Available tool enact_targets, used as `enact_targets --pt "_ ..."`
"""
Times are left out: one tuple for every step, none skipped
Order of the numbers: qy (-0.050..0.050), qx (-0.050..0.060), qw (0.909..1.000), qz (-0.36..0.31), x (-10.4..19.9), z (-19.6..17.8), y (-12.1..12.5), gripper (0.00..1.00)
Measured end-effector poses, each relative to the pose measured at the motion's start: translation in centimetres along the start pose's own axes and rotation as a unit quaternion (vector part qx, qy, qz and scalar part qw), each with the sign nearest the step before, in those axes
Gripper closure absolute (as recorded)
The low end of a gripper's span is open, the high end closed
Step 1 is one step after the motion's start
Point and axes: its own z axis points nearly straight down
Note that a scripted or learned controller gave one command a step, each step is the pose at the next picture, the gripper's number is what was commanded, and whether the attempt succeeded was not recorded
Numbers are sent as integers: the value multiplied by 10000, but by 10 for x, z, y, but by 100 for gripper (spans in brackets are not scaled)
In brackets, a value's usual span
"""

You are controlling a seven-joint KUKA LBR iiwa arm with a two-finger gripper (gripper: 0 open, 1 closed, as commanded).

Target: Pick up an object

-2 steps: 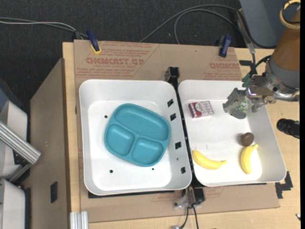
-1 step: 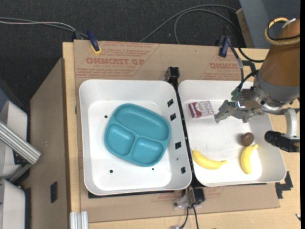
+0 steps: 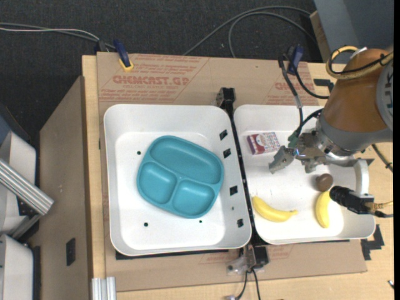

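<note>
My gripper [image 3: 294, 161] hangs over the middle of the right bin [image 3: 300, 233], open, with nothing between its fingers. A small maroon and white box [image 3: 262, 143] lies just to its upper left. A brown round object [image 3: 323, 182] sits just to its lower right. One yellow banana [image 3: 272, 210] lies near the bin's front left. A second banana [image 3: 322, 209] lies upright-looking near the front right, below the brown object.
The left bin [image 3: 119, 186] holds a teal divided plate [image 3: 180, 175]. The grey and orange arm [image 3: 359, 105] covers the right bin's far right side. Black clips [image 3: 225, 96] sit along the divide between the bins. Cables run across the back of the bench.
</note>
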Motion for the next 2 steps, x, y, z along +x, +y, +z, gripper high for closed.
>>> enact_targets --pt "-3 2 10000 8 -10 52 -1 0" --pt "-4 -38 10000 2 -9 38 1 100"
